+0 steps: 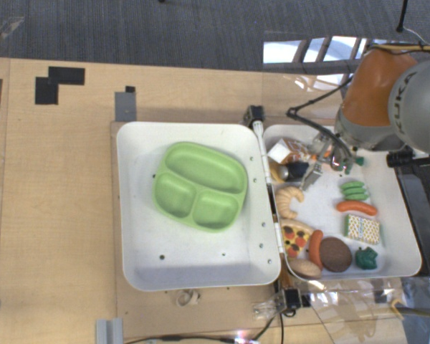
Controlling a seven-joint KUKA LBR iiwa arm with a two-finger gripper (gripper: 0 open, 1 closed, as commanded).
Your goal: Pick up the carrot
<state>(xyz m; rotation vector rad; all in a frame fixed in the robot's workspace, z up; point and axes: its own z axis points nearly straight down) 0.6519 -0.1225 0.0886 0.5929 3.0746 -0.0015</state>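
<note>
**A:** What sat on the table (72, 213)?

**B:** Two shallow white bins, side by side. The left bin (140, 249) held one thing: a green plate (199, 185) with three compartments, lying near its middle.

**A:** And the right bin (401, 228)?

**B:** That one held toy food. The carrot (356, 208), one orange piece, lay flat in the right half, just below a single green pea pod (354, 189) and just above one pale checkered block (362, 228). Along the lower edge sat one brown round piece (335, 254), one red sausage shape (315, 245) touching its left side, one slice of pizza (295, 238) further left, and one dark green broccoli piece (366, 258) on the right. One tan croissant (289, 199) lay against the left wall. (A few more small items crowded the upper left corner, too jumbled to name or count.)

**A:** Where was the arm?

**B:** One grey arm (408, 106) with an orange band reached in from the right, over the top of the right bin. Its gripper (308, 169) hung down over that cluttered upper left corner, well apart from the carrot. I could not tell whether the gripper was spread or closed; nothing was plainly caught in it.
</note>
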